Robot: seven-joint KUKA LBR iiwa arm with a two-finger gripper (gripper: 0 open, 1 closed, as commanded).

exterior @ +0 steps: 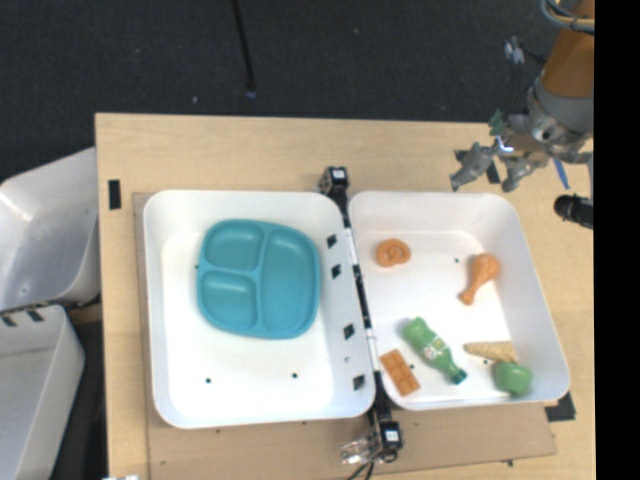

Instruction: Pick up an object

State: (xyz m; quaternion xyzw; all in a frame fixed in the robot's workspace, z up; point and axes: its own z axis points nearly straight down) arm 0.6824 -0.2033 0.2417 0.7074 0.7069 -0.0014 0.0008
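Gripper: the gripper [490, 168] hangs at the upper right of the frame, above the bare bench just past the far rim of the right bin [530, 258]. Its fingers look spread apart with nothing between them, though they are small and somewhat blurred.

Arm: grey with the orange band, entering from the upper right corner.

Right bin, contents: an orange coiled pastry-like piece [393, 253] near the upper left of the bin; a toy drumstick [479, 277] right of centre; a green bottle [435, 349] lying tilted at lower centre; an orange waffle-like block [400, 372] at the lower left corner, just beside the bottle; a cone-shaped piece [492, 350] and a green round piece [513, 377] at the lower right, close together.

Left bin: the left bin [180, 388] holds a teal divided plate [259, 277] lying flat.

Likely target: none is singled out; the drumstick and the pastry stand well apart from their neighbours, so they seem easiest to reach.

Handling, judged: these look like small plastic toy foods, light, stiff and rather smooth, so they may slip or skate on the bin floor.

Where to grip, judged: across the drumstick's narrow shaft, or across the bottle's body, square to its long axis.

Risk: the cone and the green piece are crowded against the bin wall.
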